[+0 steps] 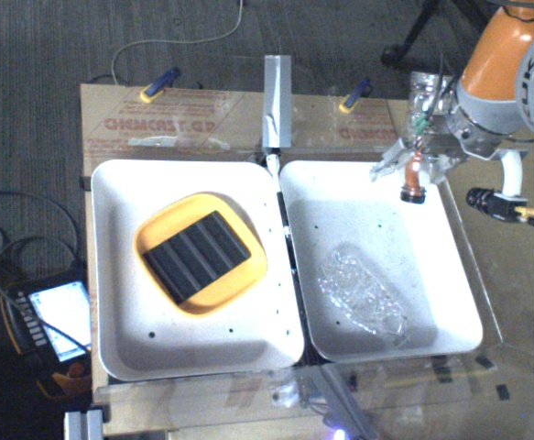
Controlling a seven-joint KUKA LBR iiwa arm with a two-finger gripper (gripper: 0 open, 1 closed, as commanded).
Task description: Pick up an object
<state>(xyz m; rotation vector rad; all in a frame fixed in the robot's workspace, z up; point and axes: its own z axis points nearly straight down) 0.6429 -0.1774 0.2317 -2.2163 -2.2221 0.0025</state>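
The gripper [414, 174] hangs over the top edge of the right bin [459, 246], fingers spread wide, nothing between them. A clear crinkly plastic thing [363, 291] lies below it. The yellow tray [202, 252] sits far left

The two shallow white plastic bins [120, 337] look smooth with a soft, semi-matt sheen. In the left one lies a rounded yellow plastic tray [161, 232] – glossy at its rim – topped with a black ribbed panel [198, 255] of duller, rubbery finish. In the right bin sits a clear crinkled plastic piece [363, 291], shiny and transparent. The surface beneath is a brown cardboard sheet [175, 122], matt and printed. The arm's orange band [500, 49] gleams like polished plastic – its tool [413, 168] shows bare metal and clear parts. The grey carpet floor [83, 16] looks rough and woven.
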